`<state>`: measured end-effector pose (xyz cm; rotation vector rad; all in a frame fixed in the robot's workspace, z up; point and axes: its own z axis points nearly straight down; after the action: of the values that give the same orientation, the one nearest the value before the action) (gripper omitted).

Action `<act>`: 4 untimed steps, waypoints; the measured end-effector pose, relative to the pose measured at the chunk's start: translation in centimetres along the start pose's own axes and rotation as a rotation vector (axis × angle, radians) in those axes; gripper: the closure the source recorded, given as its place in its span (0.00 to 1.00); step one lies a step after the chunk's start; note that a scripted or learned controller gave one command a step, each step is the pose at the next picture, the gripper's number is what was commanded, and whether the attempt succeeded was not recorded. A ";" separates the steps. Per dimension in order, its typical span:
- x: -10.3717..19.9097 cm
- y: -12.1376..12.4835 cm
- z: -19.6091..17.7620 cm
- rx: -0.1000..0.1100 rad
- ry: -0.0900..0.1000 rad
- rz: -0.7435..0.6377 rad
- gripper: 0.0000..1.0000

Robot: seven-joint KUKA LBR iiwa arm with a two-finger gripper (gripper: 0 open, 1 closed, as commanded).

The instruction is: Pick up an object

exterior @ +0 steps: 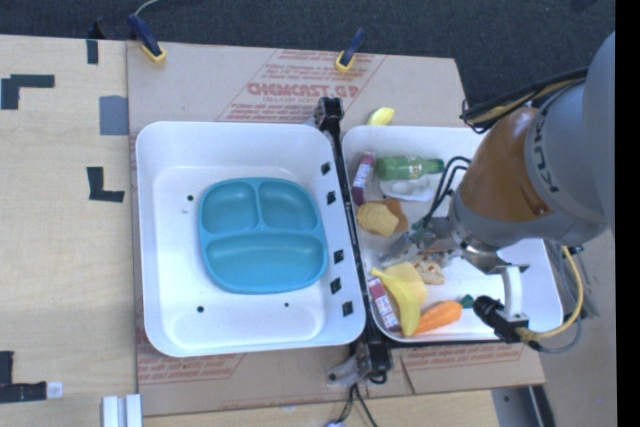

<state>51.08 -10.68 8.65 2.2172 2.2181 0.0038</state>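
Note:
The right bin (545, 290) holds several small objects. A yellow banana (405, 293) lies near its front left, with an orange carrot (437, 317) beside it and a red packet (381, 301) against the bin's left wall. A tan lumpy piece (381, 217) sits further back, with a green bottle (408, 167) and a dark red tube (362, 178) behind it. My gripper (422, 242) hangs low over the middle of this bin, just above the banana and right of the tan piece. The wrist hides whatever lies under it.
The left bin (165, 215) bears a blue divided plate (264, 233). A yellow object (380, 117) lies on the cardboard behind the right bin. Black clips (328, 112) sit on the divider between the bins. The arm's grey and orange body (520, 180) covers the right bin's right half.

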 end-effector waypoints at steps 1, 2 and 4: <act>-1.5 4.4 0.1 0.003 0.002 0.000 0.00; -0.7 0.2 0.0 0.000 0.000 0.000 0.00; 0.4 -0.3 0.0 0.001 0.000 0.001 0.00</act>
<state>50.80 -10.28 8.63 2.2184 2.2175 0.0029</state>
